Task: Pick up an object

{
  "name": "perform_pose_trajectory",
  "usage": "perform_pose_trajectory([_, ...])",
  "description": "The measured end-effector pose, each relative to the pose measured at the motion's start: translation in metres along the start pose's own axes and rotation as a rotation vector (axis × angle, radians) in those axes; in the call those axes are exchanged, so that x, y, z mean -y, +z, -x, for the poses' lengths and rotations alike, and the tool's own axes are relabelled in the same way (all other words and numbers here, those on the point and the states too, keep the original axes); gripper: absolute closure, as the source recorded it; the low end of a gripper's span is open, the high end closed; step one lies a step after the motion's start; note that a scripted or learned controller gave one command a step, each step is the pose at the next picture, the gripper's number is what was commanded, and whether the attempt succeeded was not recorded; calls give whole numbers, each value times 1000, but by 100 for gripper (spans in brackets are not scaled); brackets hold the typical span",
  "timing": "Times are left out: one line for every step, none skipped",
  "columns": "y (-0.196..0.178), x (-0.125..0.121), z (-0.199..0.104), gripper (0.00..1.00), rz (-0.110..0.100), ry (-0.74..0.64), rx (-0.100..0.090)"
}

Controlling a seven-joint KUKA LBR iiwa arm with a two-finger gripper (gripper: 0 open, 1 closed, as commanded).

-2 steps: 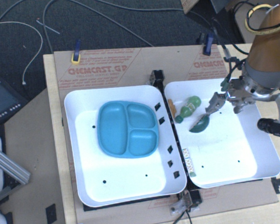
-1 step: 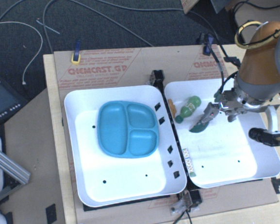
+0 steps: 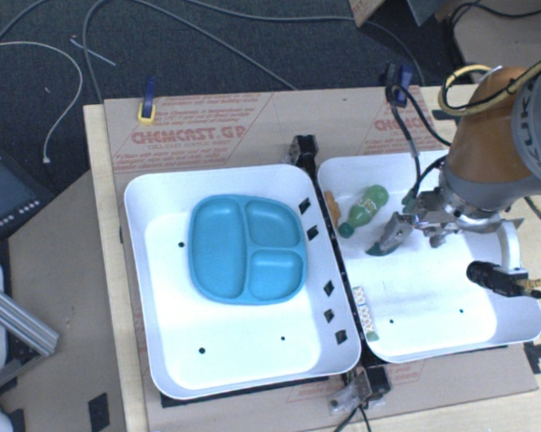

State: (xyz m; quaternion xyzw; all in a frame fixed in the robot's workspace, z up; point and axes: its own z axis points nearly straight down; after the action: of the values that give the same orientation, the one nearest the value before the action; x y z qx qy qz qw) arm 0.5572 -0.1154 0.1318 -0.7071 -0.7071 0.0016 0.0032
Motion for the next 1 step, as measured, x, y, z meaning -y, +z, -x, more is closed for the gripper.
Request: perform_pose_trajectory([50, 0, -1, 0, 1, 0, 0])
